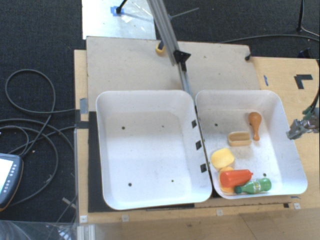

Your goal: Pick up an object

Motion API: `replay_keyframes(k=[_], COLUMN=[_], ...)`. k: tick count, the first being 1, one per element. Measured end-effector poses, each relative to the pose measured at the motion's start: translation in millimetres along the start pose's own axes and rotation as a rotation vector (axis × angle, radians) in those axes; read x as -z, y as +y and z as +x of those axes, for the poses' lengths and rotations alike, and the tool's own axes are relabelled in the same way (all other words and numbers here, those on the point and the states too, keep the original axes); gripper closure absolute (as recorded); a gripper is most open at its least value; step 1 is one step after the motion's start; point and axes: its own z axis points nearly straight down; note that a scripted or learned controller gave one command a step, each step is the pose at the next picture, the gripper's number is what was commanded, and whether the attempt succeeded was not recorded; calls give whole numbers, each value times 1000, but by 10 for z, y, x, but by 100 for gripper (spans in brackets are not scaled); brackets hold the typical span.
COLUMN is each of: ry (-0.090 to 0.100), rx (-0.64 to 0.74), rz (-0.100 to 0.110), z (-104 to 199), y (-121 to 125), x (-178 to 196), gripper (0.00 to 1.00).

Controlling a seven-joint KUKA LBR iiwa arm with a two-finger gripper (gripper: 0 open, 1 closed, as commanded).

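Currently the gripper (298, 129) is sitting at the far right of the camera view, just outside the right bin (288, 149) and level with its outer rim. You are seeing too little of it to judge; whether it is open or closed, you cannot tell, and nothing is showing in its grasp.

Candidates are all lying in the right bin. A brown drumstick-shaped toy (255, 124) is resting alone toward the back. A tan block (239, 138) is lying just beside it, nearer the middle. A yellow lump (222, 159) is sitting near the divider. At the front, a red piece (235, 177) is crowding a green bottle (255, 186), the two touching or nearly so. The left bin (107, 149) is holding nothing to pick.

For this step, you are best off choosing an isolated target. The drumstick toy looks easiest: clear space on both sides, and its narrow handle should fit between the fingers if you are closing across it, not along it. Avoid the front cluster, where a descent is likely to nudge a neighbour. Come straight down and centre before closing.
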Motion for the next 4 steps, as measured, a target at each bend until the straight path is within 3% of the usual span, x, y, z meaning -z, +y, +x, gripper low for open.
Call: replay_keyframes(k=[3,4], ry=[5,5], rx=[6,5], rz=[5,7], z=[1708,2238], y=[102,142], x=[61,-157], gripper=[100,100])
